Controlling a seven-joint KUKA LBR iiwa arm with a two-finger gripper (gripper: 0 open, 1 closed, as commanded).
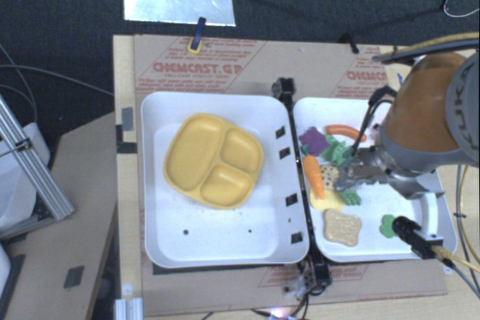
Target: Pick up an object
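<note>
The claw (349, 177) is low in the right bin (420, 240), among toy foods beside the carrot (313, 174); I cannot tell its state. Nothing looks lifted: the pick-up is undone. A yellow tray (214, 160) fills the left bin (161, 236).

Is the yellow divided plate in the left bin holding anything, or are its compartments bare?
Bare. The yellow divided plate lies flat in the left bin with all three compartments showing plain yellow; the toy food sits in the right bin.
</note>
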